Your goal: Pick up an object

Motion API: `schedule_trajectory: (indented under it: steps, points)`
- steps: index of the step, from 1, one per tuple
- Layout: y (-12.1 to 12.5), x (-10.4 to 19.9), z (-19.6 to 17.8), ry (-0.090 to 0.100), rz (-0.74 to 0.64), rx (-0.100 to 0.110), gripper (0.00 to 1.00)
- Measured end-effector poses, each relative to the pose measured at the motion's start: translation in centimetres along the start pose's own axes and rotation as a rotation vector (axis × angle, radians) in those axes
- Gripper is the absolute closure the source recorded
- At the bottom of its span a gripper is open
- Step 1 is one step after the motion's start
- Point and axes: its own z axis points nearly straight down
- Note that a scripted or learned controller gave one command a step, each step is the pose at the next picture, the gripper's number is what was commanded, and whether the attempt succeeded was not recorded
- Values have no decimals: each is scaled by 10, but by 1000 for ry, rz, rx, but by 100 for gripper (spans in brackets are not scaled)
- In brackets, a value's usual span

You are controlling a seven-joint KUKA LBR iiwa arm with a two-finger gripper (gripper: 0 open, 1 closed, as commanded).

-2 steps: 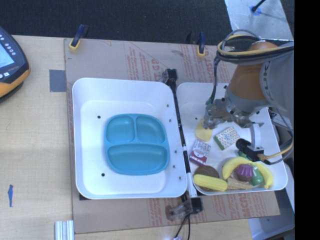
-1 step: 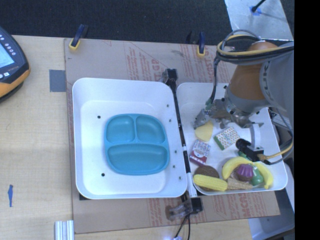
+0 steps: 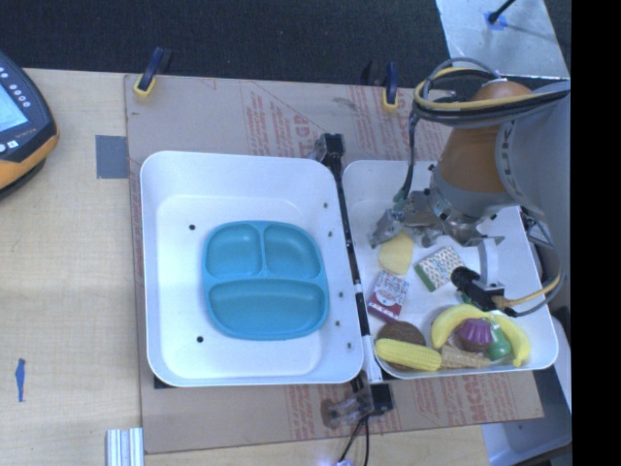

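The right bin [image 3: 361, 184] holds several toy foods. A pale yellow piece [image 3: 395, 254] lies near its left wall, with a small red and white carton [image 3: 389, 295] just below it and a green patterned box [image 3: 439, 268] to the right. At the bin's front lie a corn cob [image 3: 408, 355], a brown piece [image 3: 403, 334], a banana [image 3: 448, 323] and a purple piece [image 3: 474, 335]. My gripper [image 3: 396, 224] hangs low at the bin's back left, just above the pale yellow piece, with the arm covering the bin's back right. Nothing shows in its grasp.
The left bin [image 3: 160, 260] holds a blue divided plate [image 3: 264, 280]. A black divider with clamps [image 3: 332, 149] runs between the bins. A yellow and black handset [image 3: 19, 115] lies at the bench's far left. Cables loop over the arm's wrist [image 3: 456, 81].
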Motion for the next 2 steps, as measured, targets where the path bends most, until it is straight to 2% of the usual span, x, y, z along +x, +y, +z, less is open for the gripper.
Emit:
schedule_trajectory:
  steps: [1, 2]
  points:
    - [7, -2, -1, -1, 0, -1, 0]
    - [-2, 4, 0, 1, 2, 6, 0]
